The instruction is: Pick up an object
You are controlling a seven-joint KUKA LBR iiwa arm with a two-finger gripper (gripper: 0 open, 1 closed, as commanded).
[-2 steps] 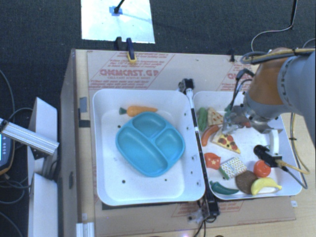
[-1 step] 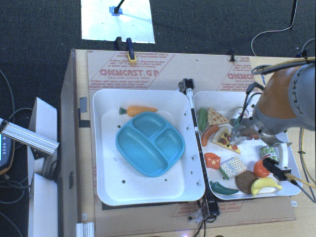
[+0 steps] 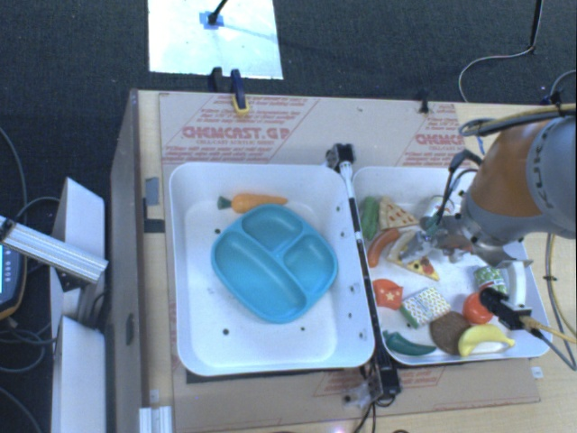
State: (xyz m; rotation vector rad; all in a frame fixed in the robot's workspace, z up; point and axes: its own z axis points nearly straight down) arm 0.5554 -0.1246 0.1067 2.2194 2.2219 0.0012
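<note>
hovering my gripper (image 3: 431, 238) low in the right bin (image 3: 539, 345), can't tell its state; pizza slice (image 3: 416, 264) just beneath, sausage (image 3: 382, 242) crowding beside, so i risk a glancing miss or pinching two.

1. In the left bin (image 3: 185, 269) we see the blue divided plate (image 3: 274, 262) filling the centre; open floor runs around it at 6, 7 and 9 o'clock.
2. A toy carrot (image 3: 257, 202) blocks the 12 o'clock strip just above the plate.
3. The right bin (image 3: 538, 348) is crowded: green pepper (image 3: 370, 216), pizza slice (image 3: 395, 213), sausage (image 3: 382, 243), tomato (image 3: 388, 292), and a banana (image 3: 484, 336) at 5 o'clock lie close together.
4. The arm (image 3: 518, 183) overhangs that bin's 3 o'clock side, and its gripper (image 3: 435, 237) sits low at the centre.
5. We find narrow free floor only along the right bin's 12 o'clock wall.
</note>
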